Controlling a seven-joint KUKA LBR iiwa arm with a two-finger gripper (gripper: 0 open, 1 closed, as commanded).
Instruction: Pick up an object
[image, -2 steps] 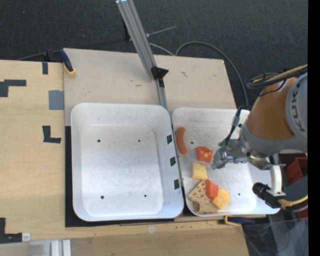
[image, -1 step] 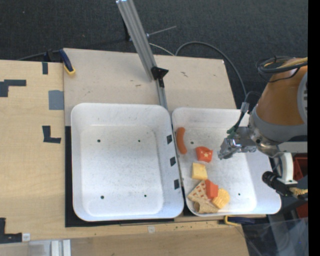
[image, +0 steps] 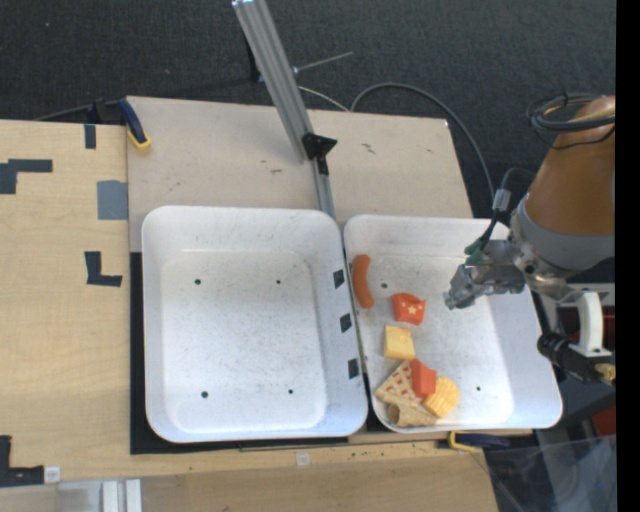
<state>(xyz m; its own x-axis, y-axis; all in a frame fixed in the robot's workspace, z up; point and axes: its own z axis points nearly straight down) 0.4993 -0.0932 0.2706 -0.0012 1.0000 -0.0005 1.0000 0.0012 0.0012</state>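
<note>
The hand (image: 462, 292) hangs over the right bin (image: 520, 400), near its middle and just right of a red block with a pale star mark (image: 408, 309); whether it is open or closed, I cannot tell. An orange sausage-shaped piece (image: 362, 280) lies by the bin's left wall. Below the red block sits a yellow block (image: 399, 343), then a cluster at the front edge: a tan waffle-like piece (image: 397, 390), a red piece (image: 423, 379) and a yellow-orange piece (image: 443, 397). The left bin (image: 240, 320) stands beside it on the counter (image: 60, 250).
</note>
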